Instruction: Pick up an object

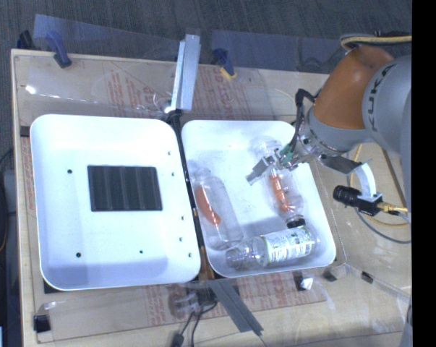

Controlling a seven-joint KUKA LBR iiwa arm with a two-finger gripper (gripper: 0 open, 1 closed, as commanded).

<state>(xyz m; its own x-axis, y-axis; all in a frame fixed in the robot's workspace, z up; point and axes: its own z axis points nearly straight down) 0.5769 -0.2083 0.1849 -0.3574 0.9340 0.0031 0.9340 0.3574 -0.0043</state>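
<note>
Whether the claw is clenched or released cannot be told; it hangs low in the right bin over a clear bottle with orange inside, contact unclear. Left lies a similar bottle; below, a labelled bottle

Two shallow white plastic bins side by side on the wooden bench, touching along their inner edges. Left bin: a dark ribbed rectangular panel lies near its centre. Right bin: three clear plastic bottles. One clear bottle with an orange insert lies along the left side, near the shared edge. A second clear bottle with an orange insert lies right of centre. A clear bottle with a printed label and black cap lies across the near wall, in front of both. The grey two-finger gripper sits over the rear end of the second bottle.
</note>
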